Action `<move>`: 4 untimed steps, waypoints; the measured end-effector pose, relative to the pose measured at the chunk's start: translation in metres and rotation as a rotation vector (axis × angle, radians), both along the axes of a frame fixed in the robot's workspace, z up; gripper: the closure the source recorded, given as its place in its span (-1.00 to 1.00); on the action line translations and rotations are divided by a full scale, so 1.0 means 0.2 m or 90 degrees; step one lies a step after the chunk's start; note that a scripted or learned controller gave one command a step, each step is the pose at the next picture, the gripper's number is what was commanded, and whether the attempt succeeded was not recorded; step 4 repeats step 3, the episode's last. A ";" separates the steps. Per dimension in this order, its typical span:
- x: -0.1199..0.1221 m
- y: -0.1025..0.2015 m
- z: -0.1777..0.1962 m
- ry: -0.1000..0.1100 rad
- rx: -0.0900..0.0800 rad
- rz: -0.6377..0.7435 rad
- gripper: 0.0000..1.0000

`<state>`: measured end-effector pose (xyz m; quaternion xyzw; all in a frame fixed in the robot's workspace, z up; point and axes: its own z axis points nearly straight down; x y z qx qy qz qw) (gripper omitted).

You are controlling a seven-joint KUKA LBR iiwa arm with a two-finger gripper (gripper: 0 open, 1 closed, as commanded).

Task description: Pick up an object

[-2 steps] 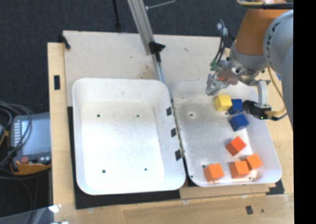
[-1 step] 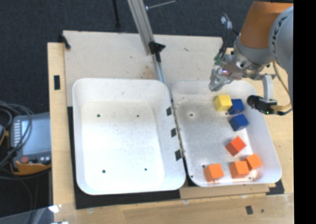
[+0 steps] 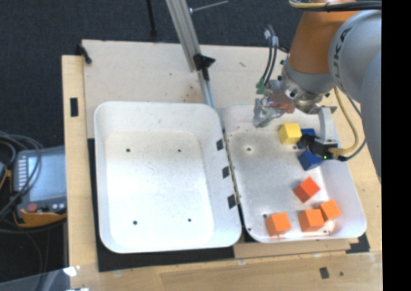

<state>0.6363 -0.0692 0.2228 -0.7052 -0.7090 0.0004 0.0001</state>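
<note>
Where gripper hangs, yellow block lies just beside, seemingly apart; opening unreadable.

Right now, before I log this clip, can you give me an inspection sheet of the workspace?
Surface: wooden bench bearing left bin and right bin, side by side.
Job's things: all in the right bin: yellow cube, blue block, red cube, three orange cubes along the near edge.
Clutter: nothing seen.
Grippers: claw over the right bin's far left corner, left of the yellow cube; grip state unclear.
Cables: wrist cables; black floor cables at left.
Surroundings: dark carpet, slanted aluminium post, screen unit.
</note>
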 end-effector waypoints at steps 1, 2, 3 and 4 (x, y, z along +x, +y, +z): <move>-0.09 0.24 0.06 -0.001 0.002 0.001 1.00; -0.13 0.53 0.02 0.000 0.001 0.002 1.00; -0.18 0.76 0.10 -0.002 0.002 0.002 1.00; -0.18 0.76 0.10 -0.002 0.002 0.002 1.00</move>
